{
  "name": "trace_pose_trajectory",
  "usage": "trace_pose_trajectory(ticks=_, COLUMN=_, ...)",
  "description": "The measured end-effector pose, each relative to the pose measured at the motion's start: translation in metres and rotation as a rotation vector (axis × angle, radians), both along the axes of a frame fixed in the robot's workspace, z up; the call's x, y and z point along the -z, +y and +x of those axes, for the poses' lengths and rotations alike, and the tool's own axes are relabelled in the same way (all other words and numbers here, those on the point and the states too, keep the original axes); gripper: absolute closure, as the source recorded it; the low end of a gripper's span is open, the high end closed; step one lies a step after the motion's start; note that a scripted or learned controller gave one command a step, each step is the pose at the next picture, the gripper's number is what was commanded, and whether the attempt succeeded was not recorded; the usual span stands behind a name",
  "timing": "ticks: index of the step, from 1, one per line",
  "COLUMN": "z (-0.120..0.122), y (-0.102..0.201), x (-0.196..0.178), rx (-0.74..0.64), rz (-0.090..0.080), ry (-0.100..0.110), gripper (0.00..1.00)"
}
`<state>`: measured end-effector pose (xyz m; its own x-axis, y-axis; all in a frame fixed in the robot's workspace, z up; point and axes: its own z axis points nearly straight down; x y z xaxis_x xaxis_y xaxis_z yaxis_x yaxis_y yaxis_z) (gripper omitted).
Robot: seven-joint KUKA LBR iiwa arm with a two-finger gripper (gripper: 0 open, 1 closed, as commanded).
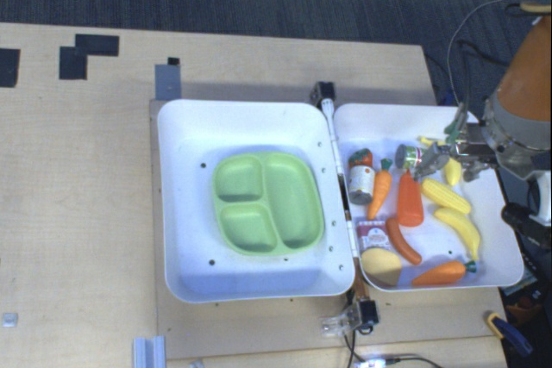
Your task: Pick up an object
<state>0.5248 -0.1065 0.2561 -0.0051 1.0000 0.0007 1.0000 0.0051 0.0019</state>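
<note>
A smooth orange plastic carrot [442, 273] lies along the near edge of the right bin [509, 271], beside a rounded tan potato [382, 262], a red sausage [403, 239], a curved banana [460, 228] and a knobbly yellow corn cob [444, 195]. The left bin [185, 185] bears a glossy green three-part plate [267, 202]. Above the corn, near a small can [407, 157], the gripper [440, 158] hangs with nothing visibly between its jaws, whose spread I cannot tell; the pick looks not yet done.
</note>
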Motion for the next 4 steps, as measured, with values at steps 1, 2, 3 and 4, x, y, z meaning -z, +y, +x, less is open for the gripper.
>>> trace_pose_trajectory(ticks=1, z=0.044, y=-0.007, x=0.144, rx=0.003, rz=0.000, ry=0.004, gripper=0.00)
trace_pose_trajectory(ticks=2, z=0.048, y=-0.008, x=0.127, rx=0.001, rz=-0.004, ry=-0.011, gripper=1.00)
trace_pose_trajectory(ticks=3, z=0.048, y=-0.008, x=0.127, rx=0.001, rz=-0.003, ry=-0.010, gripper=0.00)
trace_pose_trajectory(ticks=4, z=0.032, y=0.014, x=0.169, rx=0.004, rz=-0.005, ry=-0.008, gripper=0.00)
